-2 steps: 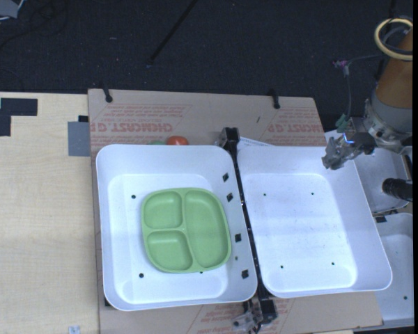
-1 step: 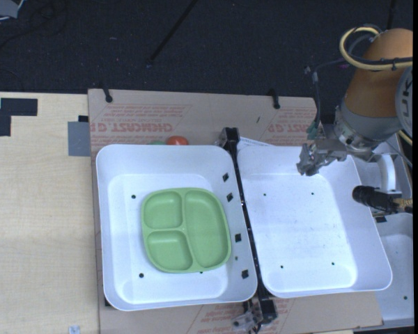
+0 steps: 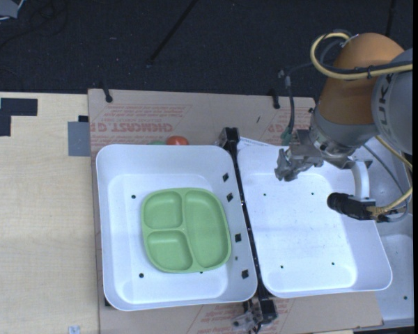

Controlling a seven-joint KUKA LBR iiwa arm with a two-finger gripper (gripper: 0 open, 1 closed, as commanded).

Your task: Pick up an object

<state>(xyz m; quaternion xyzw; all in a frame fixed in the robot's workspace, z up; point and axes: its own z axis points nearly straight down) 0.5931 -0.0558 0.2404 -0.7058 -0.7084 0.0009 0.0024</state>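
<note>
The gripper hangs over the far part of the right bin, near the wall that it shares with the left bin. Its fingers point down and to the left, but they are small and dark against the white floor, so I cannot tell if they are wide or narrow. Nothing is seen between them.

The only clear object to pick is the green plate. It lies flat in the middle of the left bin, with three compartments facing up. It is well apart from the gripper, on the other side of the divider. A small red thing sits just behind the far rim of the left bin, on the cardboard; I cannot tell what it is.

In my judgement the task is at its beginning: no object is lifted or touched. What is left is to move over the left bin, go down to the plate, close on its rim and lift it.
</note>
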